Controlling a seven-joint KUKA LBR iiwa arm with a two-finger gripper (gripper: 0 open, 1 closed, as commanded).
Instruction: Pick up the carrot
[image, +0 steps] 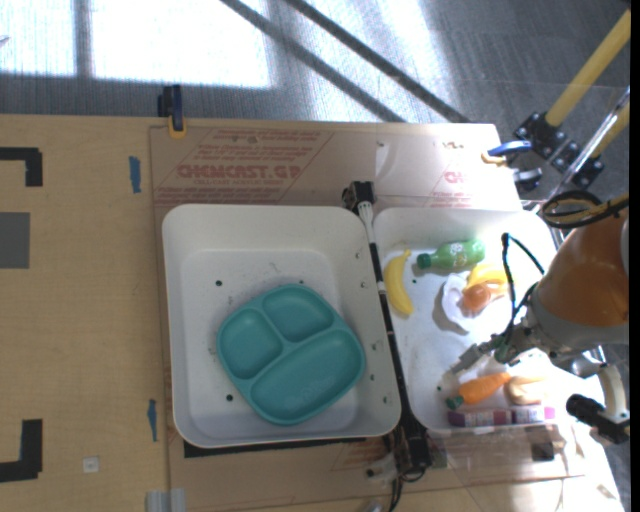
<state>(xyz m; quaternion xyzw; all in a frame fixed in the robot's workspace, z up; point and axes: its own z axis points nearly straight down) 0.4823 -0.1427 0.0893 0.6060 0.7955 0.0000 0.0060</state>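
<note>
Low in the right bin (425, 330) lies the carrot (482, 387), just above a pink-labelled tube (500, 415). Touching the carrot's upper end, the claw (478, 358) hangs; its finger state I cannot tell. Beyond sits a banana (398, 284).

Pincer (487, 352) just above the carrot (481, 387) — right bin (425, 345).

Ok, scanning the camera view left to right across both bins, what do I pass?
Teal divided plate in the left bin → banana → green bottle → carrot with the gripper just above it → grey arm.
</note>
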